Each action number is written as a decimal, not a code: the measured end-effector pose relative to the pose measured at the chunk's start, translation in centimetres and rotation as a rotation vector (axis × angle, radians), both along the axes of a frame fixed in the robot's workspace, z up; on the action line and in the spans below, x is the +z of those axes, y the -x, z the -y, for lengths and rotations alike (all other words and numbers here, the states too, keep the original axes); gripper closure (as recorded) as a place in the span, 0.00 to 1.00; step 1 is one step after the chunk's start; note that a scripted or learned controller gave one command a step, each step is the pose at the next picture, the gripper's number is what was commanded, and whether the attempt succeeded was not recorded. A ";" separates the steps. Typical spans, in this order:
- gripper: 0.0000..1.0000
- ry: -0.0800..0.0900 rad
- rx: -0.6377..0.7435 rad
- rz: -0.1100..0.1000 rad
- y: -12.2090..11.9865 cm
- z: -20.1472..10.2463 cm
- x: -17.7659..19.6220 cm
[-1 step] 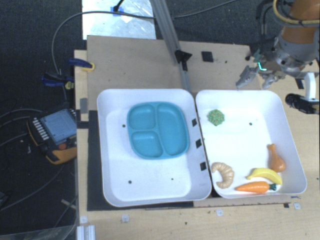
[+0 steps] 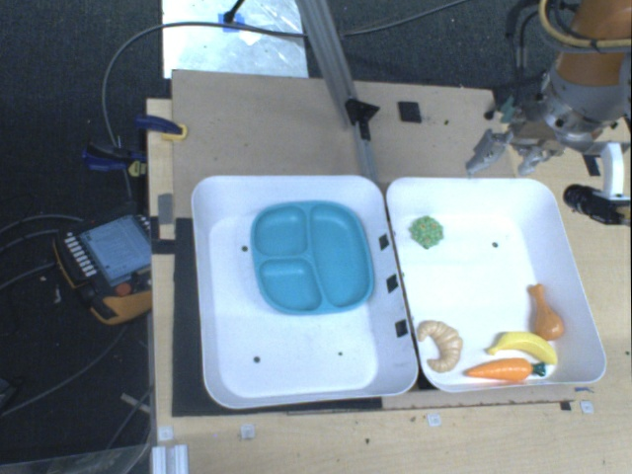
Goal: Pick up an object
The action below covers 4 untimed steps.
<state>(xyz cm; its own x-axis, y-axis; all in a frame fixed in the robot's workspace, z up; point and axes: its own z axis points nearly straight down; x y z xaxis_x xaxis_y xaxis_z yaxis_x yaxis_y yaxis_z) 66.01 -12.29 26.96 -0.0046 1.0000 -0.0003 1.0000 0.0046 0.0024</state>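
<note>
Table point(image 2: 326, 126) is spanned by two white bins. Left bin point(image 2: 227, 363) is seen carrying a blue divided plate point(image 2: 311, 257). Beside it, right bin point(image 2: 474, 265) is seen holding drumstick point(image 2: 544, 312), carrot point(image 2: 502, 369), banana point(image 2: 523, 345), croissant point(image 2: 441, 344), broccoli point(image 2: 427, 231). Beyond that bin's far rim, the claw point(image 2: 506, 156) is caught spread wide, nothing gripped.

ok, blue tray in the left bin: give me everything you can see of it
The tray is a light blue divided plate, plastic by the look, a rounded rectangle with three sunken compartments: two on its left half, one long one on the right. It lies flat, right way up, turned slightly, in the upper middle of the left bin. No food sits in its compartments. It touches the bin floor alone. The gripper is well away, above the right bin's far edge.
</note>
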 end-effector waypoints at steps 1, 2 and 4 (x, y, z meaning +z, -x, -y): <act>0.00 0.000 -0.003 -0.006 0.6 0.1 -6.1; 0.00 0.000 -0.002 -0.004 0.3 -0.1 -10.3; 1.00 0.001 0.004 0.004 -0.7 -0.7 -14.3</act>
